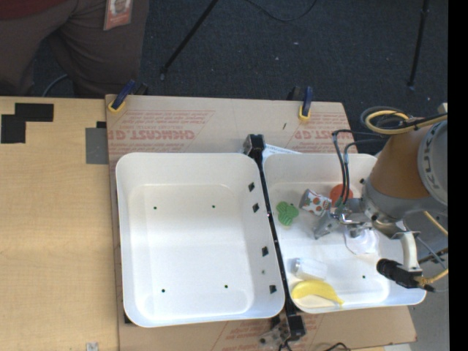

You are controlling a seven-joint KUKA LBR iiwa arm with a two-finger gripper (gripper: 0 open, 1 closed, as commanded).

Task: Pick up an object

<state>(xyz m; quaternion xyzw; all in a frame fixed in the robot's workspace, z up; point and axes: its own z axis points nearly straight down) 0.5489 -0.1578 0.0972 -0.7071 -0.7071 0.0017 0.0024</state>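
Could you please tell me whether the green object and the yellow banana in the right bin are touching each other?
Apart. The camera view shows bare white bin floor between the green object, near the divider, and the yellow banana at the right bin's front edge.

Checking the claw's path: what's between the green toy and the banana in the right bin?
Camera view: a small white block lies just above the banana; between it and the green toy is bare bin floor.

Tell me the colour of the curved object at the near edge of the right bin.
Yellow. The banana-shaped object shows it best in the camera view, lying in the right bin.
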